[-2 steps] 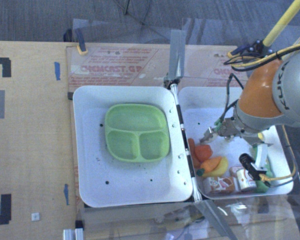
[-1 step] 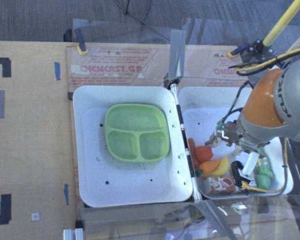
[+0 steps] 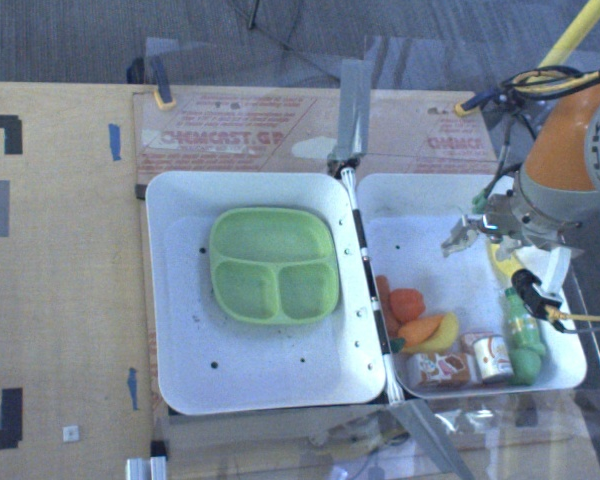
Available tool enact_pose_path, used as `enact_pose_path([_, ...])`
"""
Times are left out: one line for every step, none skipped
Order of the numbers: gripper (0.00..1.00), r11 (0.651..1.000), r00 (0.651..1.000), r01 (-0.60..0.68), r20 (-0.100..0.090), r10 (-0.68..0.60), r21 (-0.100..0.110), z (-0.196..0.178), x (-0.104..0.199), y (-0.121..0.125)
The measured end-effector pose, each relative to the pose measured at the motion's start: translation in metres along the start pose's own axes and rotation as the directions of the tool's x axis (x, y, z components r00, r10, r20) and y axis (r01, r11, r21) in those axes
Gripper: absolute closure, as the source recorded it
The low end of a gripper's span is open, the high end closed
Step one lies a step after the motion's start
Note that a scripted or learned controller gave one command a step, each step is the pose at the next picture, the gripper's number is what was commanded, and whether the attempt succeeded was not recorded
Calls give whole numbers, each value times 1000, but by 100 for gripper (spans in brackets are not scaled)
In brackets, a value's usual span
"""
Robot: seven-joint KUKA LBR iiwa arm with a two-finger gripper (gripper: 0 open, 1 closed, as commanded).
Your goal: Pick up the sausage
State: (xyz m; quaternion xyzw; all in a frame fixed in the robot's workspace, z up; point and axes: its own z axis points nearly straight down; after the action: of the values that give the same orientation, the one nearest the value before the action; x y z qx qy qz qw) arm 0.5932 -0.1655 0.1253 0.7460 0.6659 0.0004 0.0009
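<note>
Gripper [image 3: 462,236] hangs low over the back half of the right-hand shallow white bin [image 3: 420,218], and from this slant I cannot tell whether it is released or clenched; I see nothing held in it.

Nearest me, along that bin's front wall, sit a flat red-and-white printed packet [image 3: 441,368], a small labelled can [image 3: 490,358] and a green plastic bottle [image 3: 523,333], its top crossed by a black part of the arm. Behind them lie an orange-and-yellow toy piece [image 3: 432,330] and a round red toy [image 3: 408,302], touching one another.

The sausage [image 3: 383,308] is a slim reddish-brown stick lying lengthwise against the bin's left wall, just beside the red toy, its lower end hidden behind the orange piece. It lies well apart from the gripper.

A yellow shape [image 3: 502,258] is half hidden under the wrist. In the left-hand shallow white bin [image 3: 180,368] rests a light green three-compartment plastic plate [image 3: 274,265].
</note>
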Motion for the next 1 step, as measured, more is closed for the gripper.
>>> enact_pose_path([0,879,879,-477,1,477,4,35,51,3])
